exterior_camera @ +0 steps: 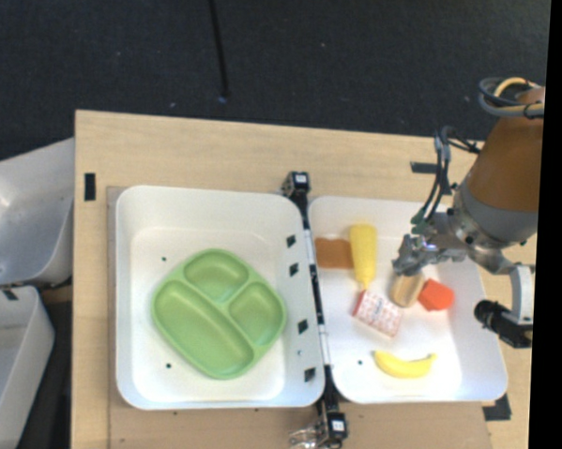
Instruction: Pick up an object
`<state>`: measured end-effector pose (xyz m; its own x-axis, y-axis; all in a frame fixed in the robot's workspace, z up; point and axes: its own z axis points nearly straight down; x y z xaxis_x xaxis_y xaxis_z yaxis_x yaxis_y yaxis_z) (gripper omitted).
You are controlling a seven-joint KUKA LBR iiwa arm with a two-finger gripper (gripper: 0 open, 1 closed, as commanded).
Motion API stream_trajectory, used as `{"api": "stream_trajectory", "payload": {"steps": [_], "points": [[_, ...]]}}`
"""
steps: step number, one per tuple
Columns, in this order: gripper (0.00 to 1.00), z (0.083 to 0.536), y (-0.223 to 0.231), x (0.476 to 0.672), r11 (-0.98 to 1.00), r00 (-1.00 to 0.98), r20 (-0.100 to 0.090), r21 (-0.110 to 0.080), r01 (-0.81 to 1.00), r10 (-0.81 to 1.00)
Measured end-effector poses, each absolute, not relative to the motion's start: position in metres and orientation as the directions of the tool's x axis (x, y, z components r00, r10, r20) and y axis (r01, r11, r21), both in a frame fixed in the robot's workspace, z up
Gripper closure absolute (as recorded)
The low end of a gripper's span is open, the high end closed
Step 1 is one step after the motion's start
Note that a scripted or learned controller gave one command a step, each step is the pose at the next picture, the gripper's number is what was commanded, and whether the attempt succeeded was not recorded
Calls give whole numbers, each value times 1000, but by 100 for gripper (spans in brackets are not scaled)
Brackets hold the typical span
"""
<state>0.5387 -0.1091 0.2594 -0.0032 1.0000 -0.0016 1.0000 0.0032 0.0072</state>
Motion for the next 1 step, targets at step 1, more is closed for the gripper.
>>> {"api": "stream_trajectory", "payload": {"steps": [1], "points": [[100, 267, -110, 539, 5, -5, 0, 2, 1000, 1000]]}}
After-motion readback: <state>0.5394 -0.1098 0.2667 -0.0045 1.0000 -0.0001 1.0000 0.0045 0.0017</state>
